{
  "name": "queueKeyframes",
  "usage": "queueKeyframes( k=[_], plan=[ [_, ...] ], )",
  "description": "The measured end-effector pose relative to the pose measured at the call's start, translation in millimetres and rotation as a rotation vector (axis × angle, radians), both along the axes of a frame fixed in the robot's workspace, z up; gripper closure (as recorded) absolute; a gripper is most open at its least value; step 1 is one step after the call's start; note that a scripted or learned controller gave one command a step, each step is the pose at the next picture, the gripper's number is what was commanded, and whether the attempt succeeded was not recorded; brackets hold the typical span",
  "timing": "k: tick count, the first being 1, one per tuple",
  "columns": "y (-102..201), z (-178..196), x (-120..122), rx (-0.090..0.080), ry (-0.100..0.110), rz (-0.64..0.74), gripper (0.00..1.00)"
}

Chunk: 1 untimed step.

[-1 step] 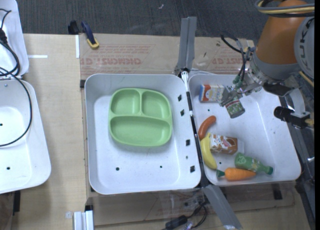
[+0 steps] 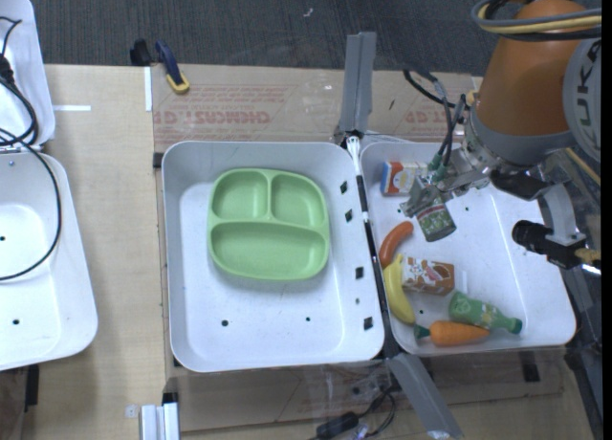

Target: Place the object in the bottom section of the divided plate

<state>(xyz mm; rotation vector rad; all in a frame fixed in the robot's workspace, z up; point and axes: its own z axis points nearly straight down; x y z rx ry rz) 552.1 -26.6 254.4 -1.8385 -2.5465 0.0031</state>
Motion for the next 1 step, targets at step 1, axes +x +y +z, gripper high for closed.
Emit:
queueKeyframes(
  k=[1],
  plan=[
    [46.6,-17.9,-0.5,0.0,0.002,0.069,1.0]
  ],
)
